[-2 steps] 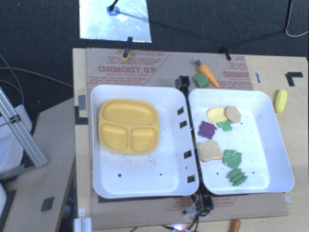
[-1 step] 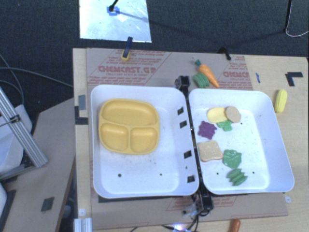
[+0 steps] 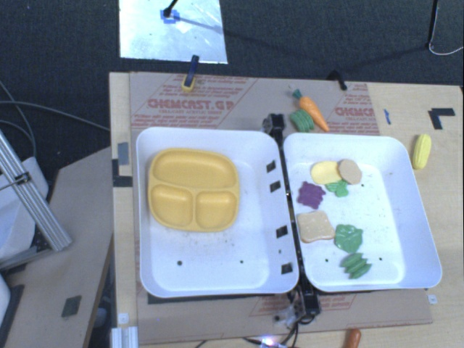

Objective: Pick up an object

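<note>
Two white bins sit side by side on the table, touching along the centre seam. The left bin holds one yellow compartment plate, lying flat in its upper-left part, three sections facing up; the rest of that bin floor shows only dark specks. The pickable stuff is all in the right bin, clustered in its left half. A yellow piece and a tan round piece touch each other near the top, with the tan one overlapping the yellow's right edge. A small green piece lies just below them, touching or nearly so; I can't tell which. A purple piece sits to its left, close to the seam-side wall. A bread slice lies flat below the purple piece. A green lumpy piece is just beside the bread's right edge. A green ridged piece lies lowest, apart from the rest. Outside the bins, a carrot lies tilted on the table above the seam, with a dark green piece against its lower left. A yellow item lies on the table just past the right bin's upper-right corner. A blue-and-yellow tool hangs over the table's far edge. A silver sheet lies on the dark floor beyond.
</note>
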Controlling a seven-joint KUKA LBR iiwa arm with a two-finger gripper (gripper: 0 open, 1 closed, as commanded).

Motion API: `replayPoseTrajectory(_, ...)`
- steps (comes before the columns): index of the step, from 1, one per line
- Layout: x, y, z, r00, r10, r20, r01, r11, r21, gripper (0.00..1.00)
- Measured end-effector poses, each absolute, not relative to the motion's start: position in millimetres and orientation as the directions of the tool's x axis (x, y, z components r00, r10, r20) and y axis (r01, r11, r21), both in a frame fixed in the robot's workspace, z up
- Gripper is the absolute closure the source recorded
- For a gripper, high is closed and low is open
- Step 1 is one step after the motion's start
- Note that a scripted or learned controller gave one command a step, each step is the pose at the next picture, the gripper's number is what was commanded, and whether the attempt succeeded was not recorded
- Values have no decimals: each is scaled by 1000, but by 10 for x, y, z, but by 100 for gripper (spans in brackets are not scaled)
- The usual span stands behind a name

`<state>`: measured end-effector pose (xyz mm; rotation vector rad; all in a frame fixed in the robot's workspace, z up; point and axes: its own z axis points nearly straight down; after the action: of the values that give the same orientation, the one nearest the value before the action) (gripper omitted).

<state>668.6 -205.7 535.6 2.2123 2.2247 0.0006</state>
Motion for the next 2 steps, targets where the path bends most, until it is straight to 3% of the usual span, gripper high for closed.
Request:
replayPoseTrajectory(1,6686,-2057,5356,-6,1000,-3,1000,6,3,100)
replayPoseTrajectory(2,6304,-2065,5357,0,1000,0,1000,0,2,100)
